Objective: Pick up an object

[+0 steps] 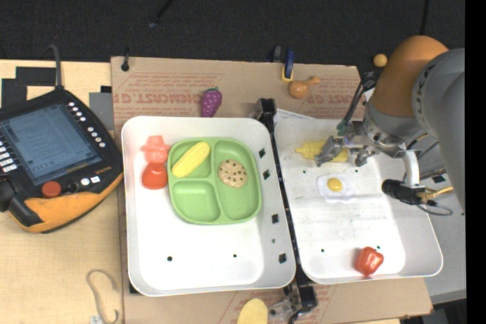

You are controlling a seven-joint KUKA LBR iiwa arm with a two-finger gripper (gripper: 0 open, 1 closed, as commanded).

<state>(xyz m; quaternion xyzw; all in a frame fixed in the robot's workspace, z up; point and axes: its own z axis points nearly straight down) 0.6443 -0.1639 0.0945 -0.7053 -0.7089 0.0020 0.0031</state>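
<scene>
My gripper [343, 153] hangs low over the back of the right bin [425, 250], its dark fingers down beside a yellow toy [309, 151] that lies just to its left. A fried egg toy [334, 184] rests in front of the gripper. A red pepper toy [369, 260] sits near the right bin's front edge. In the left bin [144, 254] a green divided plate [205, 205] carries a corn cob [189, 158] and a cookie [232, 174]. A red toy hydrant [155, 162] stands left of the plate.
A purple grape toy [211, 100] and an orange duck-like toy [301, 86] lie on the cardboard behind the bins. A teach pendant [53, 155] sits on the bench at left. A yellow object [253, 310] lies at the front edge.
</scene>
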